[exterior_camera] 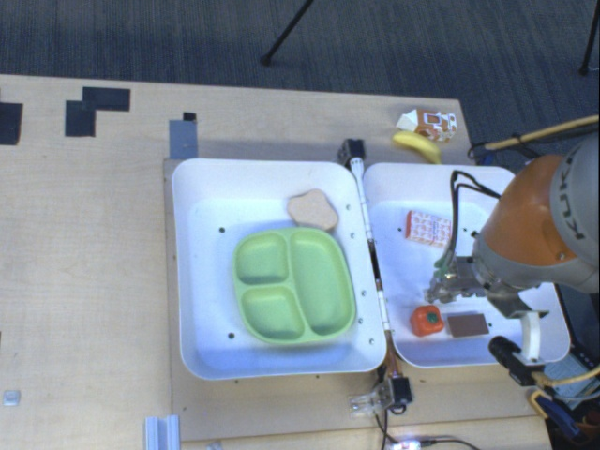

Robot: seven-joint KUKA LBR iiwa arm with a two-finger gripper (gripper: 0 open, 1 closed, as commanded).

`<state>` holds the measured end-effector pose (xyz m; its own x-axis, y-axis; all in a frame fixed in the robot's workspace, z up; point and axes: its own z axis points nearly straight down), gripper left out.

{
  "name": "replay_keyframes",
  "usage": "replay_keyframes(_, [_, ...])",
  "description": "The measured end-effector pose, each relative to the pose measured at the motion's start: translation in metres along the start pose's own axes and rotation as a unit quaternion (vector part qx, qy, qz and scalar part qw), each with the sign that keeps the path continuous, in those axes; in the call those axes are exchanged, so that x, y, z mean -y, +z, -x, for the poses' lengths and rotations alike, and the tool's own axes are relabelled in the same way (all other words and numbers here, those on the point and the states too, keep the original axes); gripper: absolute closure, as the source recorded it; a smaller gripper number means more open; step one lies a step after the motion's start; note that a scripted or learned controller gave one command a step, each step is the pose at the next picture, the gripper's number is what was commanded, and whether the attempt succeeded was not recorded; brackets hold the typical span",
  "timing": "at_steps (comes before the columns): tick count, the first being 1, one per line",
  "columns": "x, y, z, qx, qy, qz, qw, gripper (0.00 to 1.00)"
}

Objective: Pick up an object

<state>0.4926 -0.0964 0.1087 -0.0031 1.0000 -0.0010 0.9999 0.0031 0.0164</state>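
My gripper (448, 285) is low in the right bin (394, 251), under the grey arm with its orange band. Just below and to its left lies a small red-orange tomato-like thing (427, 321) with a green top. A flat brown block (467, 324) lies next to that, under the gripper's right side. A red-and-white packet (427, 227) lies farther back in the same bin. Nothing shows between the gripper's tips.
The left bin (202, 251) holds a green divided plate (292, 284) and a tan bread-like piece (313, 210) at its back. A yellow banana (416, 144) and a small snack pack (433, 121) lie on the bench behind the right bin.
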Motion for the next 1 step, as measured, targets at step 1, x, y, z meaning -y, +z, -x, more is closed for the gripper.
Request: replay_keyframes(1, [0.0032, -0.0765, -0.0411, -0.001, -0.001, -0.006, 1.0000, 1.00])
